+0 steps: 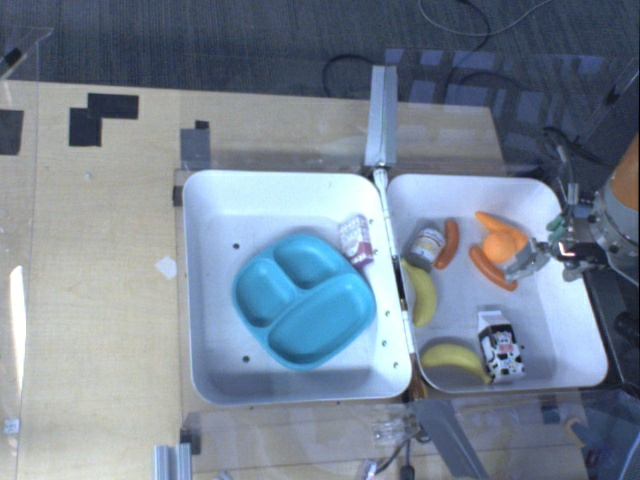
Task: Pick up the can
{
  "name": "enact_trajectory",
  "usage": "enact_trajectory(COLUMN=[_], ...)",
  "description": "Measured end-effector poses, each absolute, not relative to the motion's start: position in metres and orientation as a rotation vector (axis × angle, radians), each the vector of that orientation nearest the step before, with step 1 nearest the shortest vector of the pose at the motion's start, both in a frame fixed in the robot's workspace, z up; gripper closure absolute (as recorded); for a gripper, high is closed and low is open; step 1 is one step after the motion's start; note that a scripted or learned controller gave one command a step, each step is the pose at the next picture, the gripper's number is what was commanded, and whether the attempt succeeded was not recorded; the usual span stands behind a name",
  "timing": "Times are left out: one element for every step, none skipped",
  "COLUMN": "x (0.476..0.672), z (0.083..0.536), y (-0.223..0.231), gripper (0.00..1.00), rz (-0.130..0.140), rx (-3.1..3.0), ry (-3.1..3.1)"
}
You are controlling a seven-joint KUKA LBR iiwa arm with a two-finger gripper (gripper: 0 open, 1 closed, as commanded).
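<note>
Along the bottom of the frame, bare bench (90, 368) and bracket hardware.

Right bin (575, 298), lower part: one banana (455, 360) lying crosswise, touching a small black-and-white carton (500, 350) at its right end. Second banana (423, 293) lying lengthwise against the divider between the bins.

Right bin, middle: gripper (530, 258) at the right side, over the orange items; whether it is wide, narrow or holding anything cannot be told at this size. Orange carrot-shaped piece (490, 266) just left of it, orange lump (500, 236) above that.

Right bin, upper left: can (428, 244), task item, lying tilted near the divider, label side up. A sausage (449, 244) rests against its right side; the lengthwise banana's tip lies just below it.

Left bin (215, 268): blue divided plate (305, 298) in the centre; crumpled packet (357, 240) at its upper right edge, near the divider.

Handling note, as judgement: the gripper stands well apart from the can and must travel left across the bin. Approach from above with the fingers straddling the can's narrow width. The sausage and banana crowd two sides, so a finger could land on either and spoil the grasp; the divider limits room on the left.

Far edge: metal post (382, 118) between the bins, dark carpet (200, 18) and cables (470, 13) beyond.
</note>
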State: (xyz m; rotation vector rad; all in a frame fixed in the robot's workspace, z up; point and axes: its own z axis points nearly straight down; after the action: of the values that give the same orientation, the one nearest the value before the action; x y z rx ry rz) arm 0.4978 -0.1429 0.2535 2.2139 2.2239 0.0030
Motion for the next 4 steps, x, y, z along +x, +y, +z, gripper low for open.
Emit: enact_trajectory(x=[0.519, 0.487, 0.573, 0.669], z=[0.184, 0.184, 0.266, 0.299], y=[-0.046, -0.025, -0.043, -0.103], gripper=[0.0, 0.0, 0.0, 0.0], rz=[0.002, 0.002, 0.005, 0.004], rx=[2.457, 2.632, 2.778, 2.742], ry=[1.958, 1.716, 1.462, 1.527])
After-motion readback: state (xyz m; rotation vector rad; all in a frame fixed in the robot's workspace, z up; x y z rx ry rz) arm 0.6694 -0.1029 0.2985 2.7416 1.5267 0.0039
